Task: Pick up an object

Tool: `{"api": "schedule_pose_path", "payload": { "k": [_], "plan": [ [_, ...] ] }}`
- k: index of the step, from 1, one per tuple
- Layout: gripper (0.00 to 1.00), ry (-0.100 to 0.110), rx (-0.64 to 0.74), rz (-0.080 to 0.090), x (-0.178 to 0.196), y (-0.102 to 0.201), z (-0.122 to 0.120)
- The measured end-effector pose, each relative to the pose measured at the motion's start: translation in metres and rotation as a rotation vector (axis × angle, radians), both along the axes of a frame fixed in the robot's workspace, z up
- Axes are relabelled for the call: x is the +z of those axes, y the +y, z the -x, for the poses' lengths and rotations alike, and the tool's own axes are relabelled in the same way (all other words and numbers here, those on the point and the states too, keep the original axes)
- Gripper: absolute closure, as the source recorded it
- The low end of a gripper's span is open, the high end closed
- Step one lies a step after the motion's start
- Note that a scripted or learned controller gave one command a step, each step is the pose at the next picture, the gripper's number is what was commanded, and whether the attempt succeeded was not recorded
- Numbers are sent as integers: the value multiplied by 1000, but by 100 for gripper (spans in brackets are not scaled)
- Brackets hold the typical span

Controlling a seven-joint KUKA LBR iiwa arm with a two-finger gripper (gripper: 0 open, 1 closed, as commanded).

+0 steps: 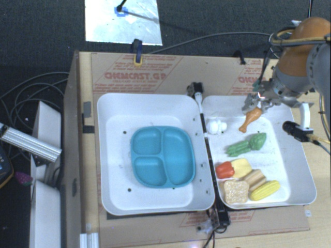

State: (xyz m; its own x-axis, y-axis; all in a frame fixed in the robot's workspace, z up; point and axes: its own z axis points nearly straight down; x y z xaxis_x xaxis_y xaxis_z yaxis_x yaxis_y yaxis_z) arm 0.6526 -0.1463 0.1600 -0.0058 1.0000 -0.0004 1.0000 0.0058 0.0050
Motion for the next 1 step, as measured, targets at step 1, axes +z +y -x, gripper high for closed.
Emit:
{"api": "schedule_pose_path", "payload": {
  "k": [1],
  "plan": [
    [100,1,0,-2,25,67,-3]
  ]
}}
